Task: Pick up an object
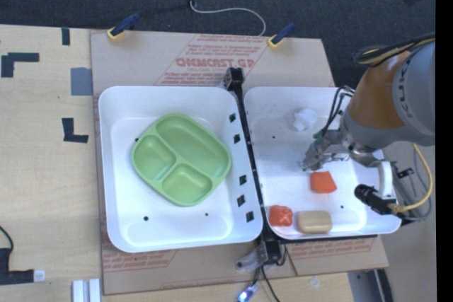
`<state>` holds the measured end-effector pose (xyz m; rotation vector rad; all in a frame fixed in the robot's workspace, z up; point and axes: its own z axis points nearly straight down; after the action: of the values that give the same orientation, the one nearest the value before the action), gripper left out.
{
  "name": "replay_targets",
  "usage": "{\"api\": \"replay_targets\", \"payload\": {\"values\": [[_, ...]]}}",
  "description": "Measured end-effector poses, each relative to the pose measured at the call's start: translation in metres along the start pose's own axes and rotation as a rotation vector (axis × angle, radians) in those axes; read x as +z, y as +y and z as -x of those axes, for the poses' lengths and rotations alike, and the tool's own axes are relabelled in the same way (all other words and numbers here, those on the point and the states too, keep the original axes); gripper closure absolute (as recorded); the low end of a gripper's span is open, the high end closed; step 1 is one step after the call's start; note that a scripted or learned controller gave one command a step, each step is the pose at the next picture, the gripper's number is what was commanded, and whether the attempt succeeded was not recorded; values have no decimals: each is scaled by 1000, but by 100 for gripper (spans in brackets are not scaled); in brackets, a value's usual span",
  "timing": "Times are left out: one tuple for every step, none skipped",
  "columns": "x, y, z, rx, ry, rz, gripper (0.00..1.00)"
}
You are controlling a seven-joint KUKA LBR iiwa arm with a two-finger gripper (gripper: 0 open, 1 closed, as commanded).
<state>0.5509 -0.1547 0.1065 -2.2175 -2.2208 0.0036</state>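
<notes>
Well, the pincer (pixel 316 158) hovers just above the orange block (pixel 323 182), its spread too blurred to tell, so it should drop squarely over that block before closing.

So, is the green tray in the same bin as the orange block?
No, the green tray lies in the left bin, while the orange block is in the right bin.

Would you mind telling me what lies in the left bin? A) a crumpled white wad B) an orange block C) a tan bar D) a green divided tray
D: the green divided tray lies alone in the left bin, while the other small items sit in the right bin near the hand.
</notes>
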Motion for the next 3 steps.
{"api": "replay_targets", "payload": {"values": [[1, 0, 0, 0, 0, 0, 0], [23, -65, 19, 3, -1, 2, 0], [12, -62, 19, 2, -4, 4, 100]]}}
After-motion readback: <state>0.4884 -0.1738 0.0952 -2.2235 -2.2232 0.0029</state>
